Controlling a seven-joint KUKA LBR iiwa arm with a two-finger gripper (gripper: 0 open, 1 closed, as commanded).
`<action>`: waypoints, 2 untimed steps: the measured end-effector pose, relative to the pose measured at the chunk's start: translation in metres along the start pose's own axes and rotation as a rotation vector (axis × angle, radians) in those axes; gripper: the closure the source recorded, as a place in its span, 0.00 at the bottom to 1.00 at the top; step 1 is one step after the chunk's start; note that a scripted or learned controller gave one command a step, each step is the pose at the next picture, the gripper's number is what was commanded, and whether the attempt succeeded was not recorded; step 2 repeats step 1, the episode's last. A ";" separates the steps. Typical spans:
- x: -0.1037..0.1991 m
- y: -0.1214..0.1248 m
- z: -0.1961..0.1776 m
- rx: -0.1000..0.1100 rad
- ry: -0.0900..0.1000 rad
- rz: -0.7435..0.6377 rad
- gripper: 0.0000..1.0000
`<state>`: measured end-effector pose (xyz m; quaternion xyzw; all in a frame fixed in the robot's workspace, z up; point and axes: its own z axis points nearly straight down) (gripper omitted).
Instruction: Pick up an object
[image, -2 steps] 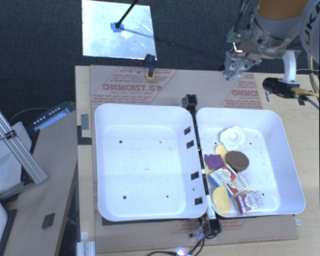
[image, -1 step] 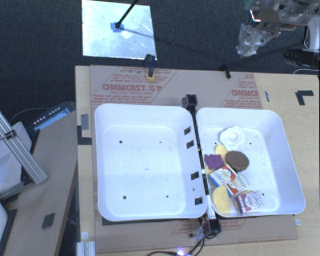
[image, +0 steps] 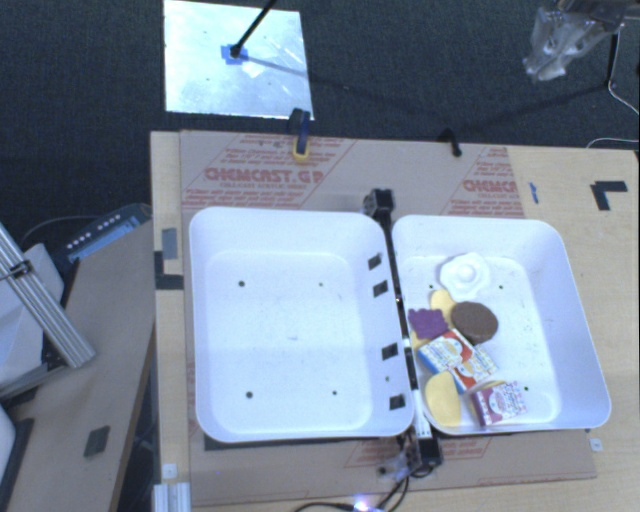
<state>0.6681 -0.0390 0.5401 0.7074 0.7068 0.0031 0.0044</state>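
My two-finger gripper (image: 556, 48) hangs at the upper right, above the dark floor beyond the bench and well apart from both bins; it appears pale and blurred, so I cannot tell how it stands, and nothing is visible in it. Nearest below lies the right shallow white bin (image: 575, 330), which holds all the objects, clustered along its left half. Uppermost is a white fried-egg toy with pale yolk (image: 465, 271). Below it sits a round brown disc (image: 474, 321), with a small yellow piece (image: 441, 300) just to its left and a purple block (image: 428, 324) beside that. A red, white and blue printed packet (image: 457, 359) lies under the disc, tilted. A yellow oval piece (image: 442, 398) rests near the front edge, touching a small red and white carton (image: 498, 402) on its right. The left shallow white bin (image: 285, 330) adjoins, joined along a black clipped seam. Both rest on a brown printed cardboard sheet (image: 260, 175).
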 end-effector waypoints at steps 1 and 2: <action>-0.062 -0.001 0.005 0.007 -0.001 0.003 1.00; -0.062 -0.001 0.005 0.007 -0.001 0.003 1.00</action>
